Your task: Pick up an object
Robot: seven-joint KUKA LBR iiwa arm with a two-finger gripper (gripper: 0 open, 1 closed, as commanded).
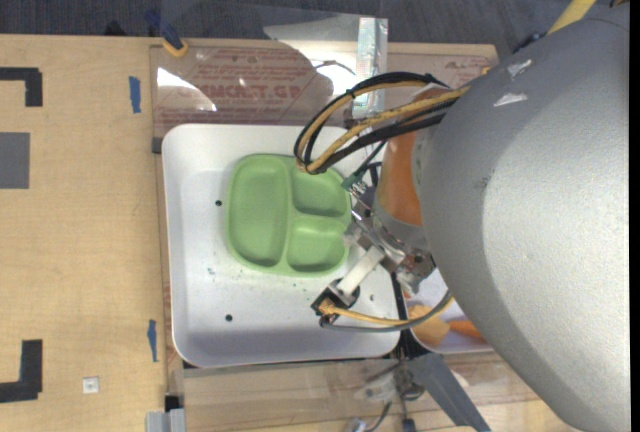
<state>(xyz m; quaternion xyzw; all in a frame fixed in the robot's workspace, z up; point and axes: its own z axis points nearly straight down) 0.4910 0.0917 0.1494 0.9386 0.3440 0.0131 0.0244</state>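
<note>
Pick not yet achieved: the green divided plate [278,218] lies flat in the white bin [190,260], with the hand [378,242] at its right edge, grip state indeterminable.

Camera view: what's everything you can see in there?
plate: 1, green, in the white bin, toward its right side
orange thing: 1, orange, lower right, mostly hidden under the arm, too hidden to name
bin: 1, white, on the bench
bench: 1, tan, under the bin
arm: 1, grey with an orange band, reaching in from the right
claw: 1, metal, at the plate's right edge
</note>
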